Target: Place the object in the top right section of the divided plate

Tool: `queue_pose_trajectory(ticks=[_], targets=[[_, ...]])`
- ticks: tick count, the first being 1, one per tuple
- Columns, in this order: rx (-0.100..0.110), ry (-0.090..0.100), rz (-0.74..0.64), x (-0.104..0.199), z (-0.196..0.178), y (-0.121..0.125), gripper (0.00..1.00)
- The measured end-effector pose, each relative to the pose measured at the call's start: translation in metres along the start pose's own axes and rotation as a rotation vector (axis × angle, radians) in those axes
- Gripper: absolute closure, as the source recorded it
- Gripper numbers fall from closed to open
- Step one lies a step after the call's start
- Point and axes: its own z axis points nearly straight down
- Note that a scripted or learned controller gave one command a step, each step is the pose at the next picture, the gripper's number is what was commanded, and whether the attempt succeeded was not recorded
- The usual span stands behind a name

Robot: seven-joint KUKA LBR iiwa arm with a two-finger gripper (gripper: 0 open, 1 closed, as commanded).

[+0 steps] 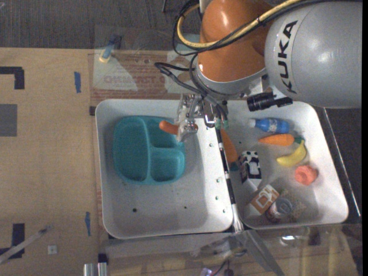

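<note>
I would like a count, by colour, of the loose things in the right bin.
Blue: 1, bottle
Orange: 2, carrot and a stick at the divider
Yellow: 1, banana
Pink: 1, cup
Black-and-white: 1, toy
Brown-and-white: 1, packet
Total: 7

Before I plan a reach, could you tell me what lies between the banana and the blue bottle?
In the camera view, an orange carrot lies between the banana and the blue bottle.
</note>
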Motion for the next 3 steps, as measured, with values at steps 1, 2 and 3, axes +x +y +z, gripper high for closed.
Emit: queue_pose_trajectory(ticks=[1,2,3], targets=[[0.0,0.005,-0.171,0.03,0.015,-0.023,1.0],[-0.001,0.005,-0.532,0.054,0.012,-0.006,1.0],[-0.002,0.0,-0.566,0.023,0.036,-0.018,1.0]])
